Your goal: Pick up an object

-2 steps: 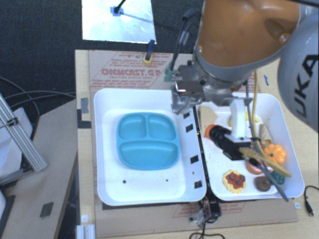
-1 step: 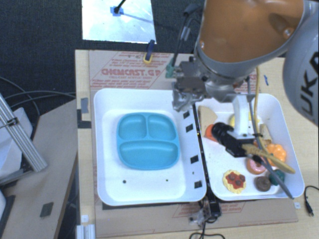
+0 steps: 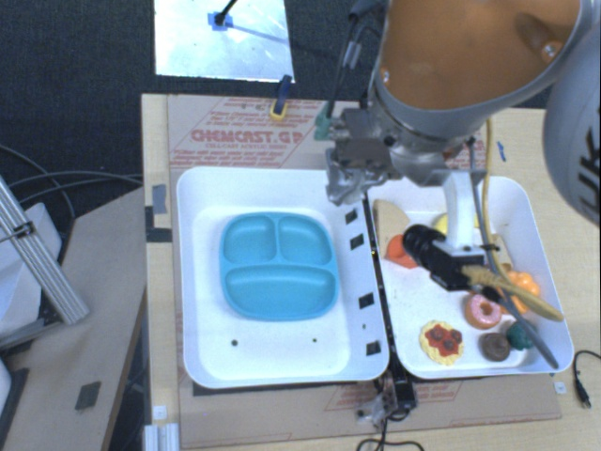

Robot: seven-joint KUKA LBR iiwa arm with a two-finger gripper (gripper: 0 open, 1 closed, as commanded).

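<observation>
Camera view: the grey two-finger gripper (image 3: 349, 188) hangs at 12 o'clock over the rim between the bins; its state cannot be told. Toy foods, including a pink-iced doughnut (image 3: 483, 311), lie in the right white bin (image 3: 533, 216) at 4 o'clock. Judged step: approach; next, align over one item and descend.

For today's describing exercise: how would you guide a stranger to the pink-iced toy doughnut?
Find the right white bin, crowded with toy food. Near its front edge lies the doughnut, between a small pizza and a brown doughnut. It alone has pink icing.
</observation>
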